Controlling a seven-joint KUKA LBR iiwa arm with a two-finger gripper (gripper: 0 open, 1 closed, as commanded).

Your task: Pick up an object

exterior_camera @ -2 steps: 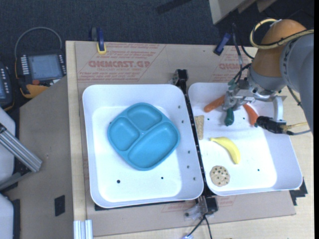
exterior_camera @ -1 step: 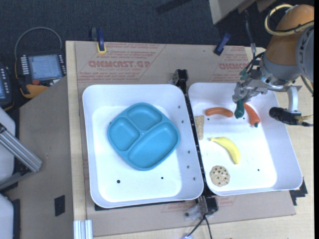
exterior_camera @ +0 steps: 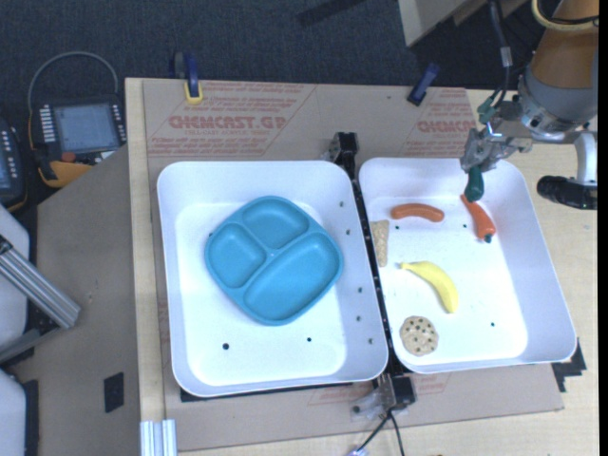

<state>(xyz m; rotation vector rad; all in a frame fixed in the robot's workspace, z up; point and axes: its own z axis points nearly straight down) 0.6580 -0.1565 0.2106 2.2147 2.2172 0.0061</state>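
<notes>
One arm (exterior_camera: 560,65) slants down, hand (exterior_camera: 478,164) above carrot (exterior_camera: 480,215).

Glossy blue plastic plate (exterior_camera: 274,258), smooth white plastic bins (exterior_camera: 180,255)

item count, as visible: two white bins, left bin (exterior_camera: 180,255) and right bin (exterior_camera: 532,283). one blue divided plate (exterior_camera: 274,258) with three compartments, in the left bin. in the right bin: one sausage (exterior_camera: 417,213), one carrot (exterior_camera: 482,217), one banana (exterior_camera: 433,283), one cookie (exterior_camera: 418,333), one pale cracker-like piece (exterior_camera: 380,241) at the left wall. one arm with one tool (exterior_camera: 480,167). two clamps on the counter's far edge, (exterior_camera: 193,82) and (exterior_camera: 422,84).
</notes>
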